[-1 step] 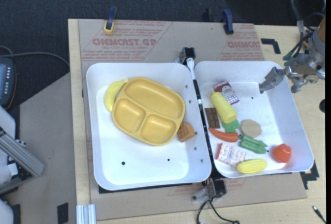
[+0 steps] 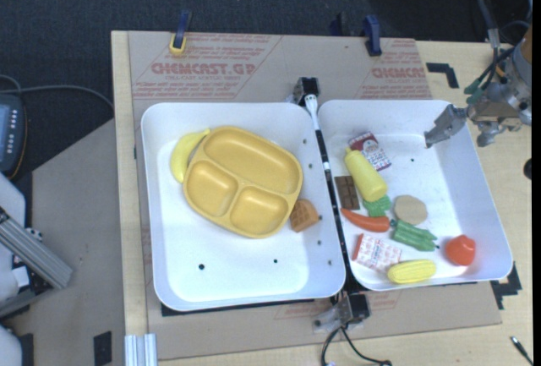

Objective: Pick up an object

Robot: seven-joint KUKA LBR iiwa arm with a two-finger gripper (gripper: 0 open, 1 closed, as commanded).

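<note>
White right-hand bin [image 2: 473,178] holds your candidates: yellow bottle [image 2: 365,174], carrot [image 2: 365,221], green pepper [image 2: 412,234], tomato [image 2: 460,250], corn cob [image 2: 411,272], clustered from centre toward its 5 o'clock corner. Gripper [image 2: 441,129] sits at that bin's 1 o'clock edge, nothing between the jaws; whether they stand wide or narrow, you cannot tell. Judged step: approach, no grasp yet. Next, you'd travel toward 8 o'clock and descend over one piece, likely the bottle.

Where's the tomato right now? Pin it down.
The tomato lies in the right bin, near its lower right corner, right of the green pepper and above-right of the corn cob.
</note>
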